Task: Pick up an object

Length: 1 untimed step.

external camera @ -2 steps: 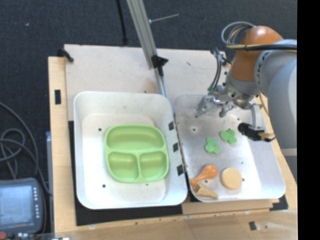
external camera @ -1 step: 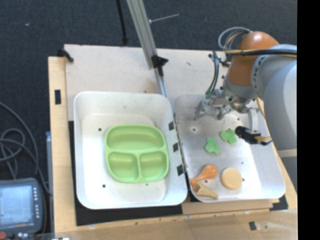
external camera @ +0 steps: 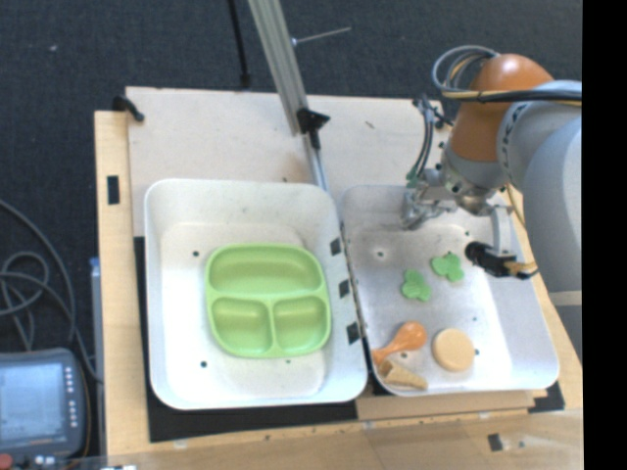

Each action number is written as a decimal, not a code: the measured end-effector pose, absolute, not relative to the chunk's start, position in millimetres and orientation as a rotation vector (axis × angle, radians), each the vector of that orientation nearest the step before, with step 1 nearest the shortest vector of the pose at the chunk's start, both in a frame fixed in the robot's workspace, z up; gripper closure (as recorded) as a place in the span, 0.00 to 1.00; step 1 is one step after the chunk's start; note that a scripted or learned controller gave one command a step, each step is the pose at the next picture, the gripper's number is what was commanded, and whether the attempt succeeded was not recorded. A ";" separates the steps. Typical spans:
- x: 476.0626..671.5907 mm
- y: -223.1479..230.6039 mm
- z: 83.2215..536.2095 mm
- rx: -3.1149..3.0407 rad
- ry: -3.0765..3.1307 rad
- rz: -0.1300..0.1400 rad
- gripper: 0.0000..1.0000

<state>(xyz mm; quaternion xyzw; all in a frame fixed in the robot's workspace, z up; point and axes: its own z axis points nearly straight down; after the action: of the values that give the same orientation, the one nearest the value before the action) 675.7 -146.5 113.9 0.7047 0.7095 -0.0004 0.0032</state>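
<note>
White right bin [external camera: 509,360]: gripper [external camera: 423,209] near far rim, grip state unclear; toys cluster near edge.

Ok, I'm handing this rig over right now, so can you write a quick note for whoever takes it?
Gripper: over the far end of the right bin, nothing seen held.
Right bin holds two green pieces, an orange piece, a tan disc and a cone.
Left bin holds the green divided tray.
Done: nothing picked yet.
Left: grasp and lift one object.
</note>
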 end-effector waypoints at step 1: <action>680.3 -141.6 177.2 2.212 2.221 0.008 1.00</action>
<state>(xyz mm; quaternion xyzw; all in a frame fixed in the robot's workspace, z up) 680.3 -141.6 177.2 0.7055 0.7087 0.0025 0.0035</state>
